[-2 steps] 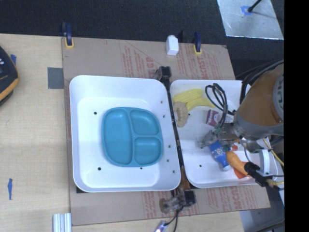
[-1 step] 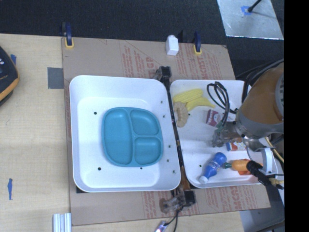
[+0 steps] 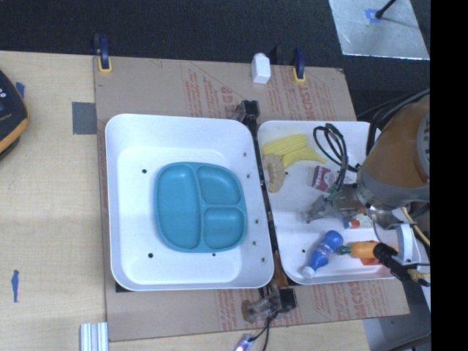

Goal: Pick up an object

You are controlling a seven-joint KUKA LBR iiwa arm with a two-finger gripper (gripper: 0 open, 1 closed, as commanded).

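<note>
Watching the claw (image 3: 322,209) hover in the right bin (image 3: 292,269); I can't tell its state (clutter nearby), so it may snag the bottle (image 3: 322,251).

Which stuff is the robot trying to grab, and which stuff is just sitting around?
For the job:
- gripper, low in the right bin
- yellow corn
- blue bottle
- orange thing
- tan lump
- small dark red packet

Just lying about:
- blue divided tray in the left bin
- blue clamps on the cardboard
</note>
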